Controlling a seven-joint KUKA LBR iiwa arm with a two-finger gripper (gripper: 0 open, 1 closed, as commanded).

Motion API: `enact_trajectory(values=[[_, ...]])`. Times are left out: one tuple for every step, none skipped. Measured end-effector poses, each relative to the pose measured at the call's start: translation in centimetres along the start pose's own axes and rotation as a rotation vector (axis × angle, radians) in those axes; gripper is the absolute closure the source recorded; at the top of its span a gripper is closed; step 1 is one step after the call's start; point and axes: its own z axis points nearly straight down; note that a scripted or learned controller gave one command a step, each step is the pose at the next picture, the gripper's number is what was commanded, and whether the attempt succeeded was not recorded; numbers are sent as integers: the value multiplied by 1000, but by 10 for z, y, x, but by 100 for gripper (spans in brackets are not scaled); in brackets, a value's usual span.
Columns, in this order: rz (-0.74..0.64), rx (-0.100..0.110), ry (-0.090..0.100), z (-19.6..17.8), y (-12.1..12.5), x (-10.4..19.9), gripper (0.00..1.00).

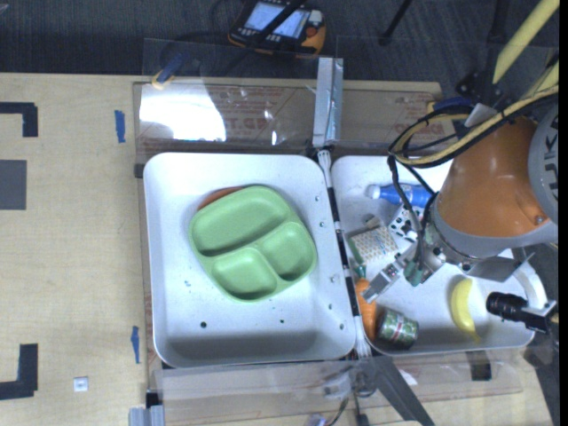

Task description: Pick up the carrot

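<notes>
The carrot (366, 308) is a small orange piece in the right bin (497, 344), lying against the divider at the bin's front left, partly hidden by a green can. My gripper (401, 275) hangs low over the right bin, just above and to the right of the carrot. Its two fingers stand apart, open, with nothing between them. The orange-banded wrist (488, 189) covers much of the bin's right half.
Beside the carrot lie a green can (397, 328), a yellow banana (461, 305), a patterned box (371, 242) and a blue bottle (390, 193). The left bin (169, 327) holds a green divided plate (253, 242) with something orange under its far edge.
</notes>
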Motion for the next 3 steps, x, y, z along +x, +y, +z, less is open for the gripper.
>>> enact_trajectory(values=[[-147, 0, 0, 0, 25, 36, 0], [-88, -3, -3, -8, 21, 31, 0], [-241, -2, -3, 0, 6, -5, 0]])
